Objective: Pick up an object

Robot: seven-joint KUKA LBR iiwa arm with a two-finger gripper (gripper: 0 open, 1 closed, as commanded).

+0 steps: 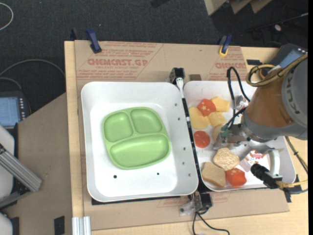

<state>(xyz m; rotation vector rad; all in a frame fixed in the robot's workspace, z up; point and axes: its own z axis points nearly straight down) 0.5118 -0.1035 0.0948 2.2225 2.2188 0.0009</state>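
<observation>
The hand (226, 135) hangs low in the right bin (288, 173) among toy food (215, 114), seemingly mid-reach. Whether it grips anything, I cannot tell. Next: close, then lift.

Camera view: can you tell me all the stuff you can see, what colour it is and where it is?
Bins: 2, white, side by side on the bench.
Divided plate: 1, green, three compartments, in the left bin.
Yellow food pieces: about 3, pale yellow, top of the right bin.
Red round pieces: about 3, red-orange, one by the yellow pieces, one at the bin's left wall, one near its bottom edge.
Bread-like pieces: 2, tan, lower part of the right bin.
Clamps: 2, blue, at the board's far edge.
Board: 1, brown with red print, under the bins.
Arm: 1, grey with orange band, over the right bin.
Gripper: 1, dark, low among the food.
</observation>
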